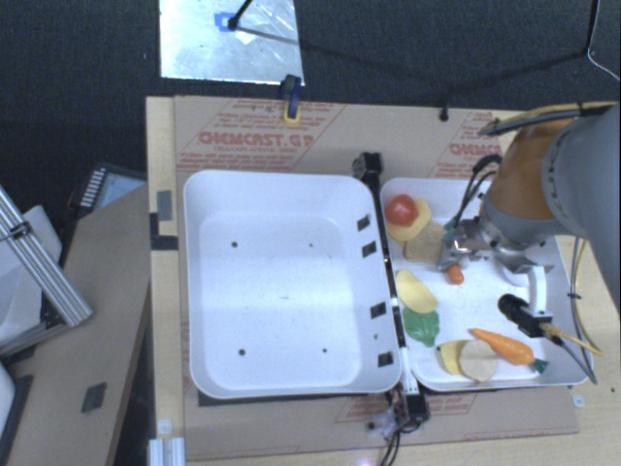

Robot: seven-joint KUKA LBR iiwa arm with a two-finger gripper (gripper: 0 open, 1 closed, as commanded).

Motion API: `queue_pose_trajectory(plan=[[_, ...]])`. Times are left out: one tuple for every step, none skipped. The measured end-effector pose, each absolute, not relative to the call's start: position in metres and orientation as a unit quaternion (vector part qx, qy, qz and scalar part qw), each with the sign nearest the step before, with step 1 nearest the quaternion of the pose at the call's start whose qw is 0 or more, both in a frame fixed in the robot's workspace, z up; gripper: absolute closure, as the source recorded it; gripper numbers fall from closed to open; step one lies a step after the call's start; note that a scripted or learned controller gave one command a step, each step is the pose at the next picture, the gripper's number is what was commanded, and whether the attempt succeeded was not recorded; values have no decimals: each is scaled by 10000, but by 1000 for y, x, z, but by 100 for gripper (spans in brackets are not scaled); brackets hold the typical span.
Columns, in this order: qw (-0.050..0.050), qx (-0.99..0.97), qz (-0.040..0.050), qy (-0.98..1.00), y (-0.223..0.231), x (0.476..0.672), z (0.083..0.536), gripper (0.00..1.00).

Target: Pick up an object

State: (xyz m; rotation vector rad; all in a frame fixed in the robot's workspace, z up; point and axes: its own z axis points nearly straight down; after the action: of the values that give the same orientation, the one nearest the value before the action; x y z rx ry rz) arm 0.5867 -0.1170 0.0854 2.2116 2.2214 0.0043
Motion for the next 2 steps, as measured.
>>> queue_pose_trajectory(plan=[[-47,7051,-55,7091,-87,610,124,100],[-2,7069,-7,7073,-83,593,83,100]])
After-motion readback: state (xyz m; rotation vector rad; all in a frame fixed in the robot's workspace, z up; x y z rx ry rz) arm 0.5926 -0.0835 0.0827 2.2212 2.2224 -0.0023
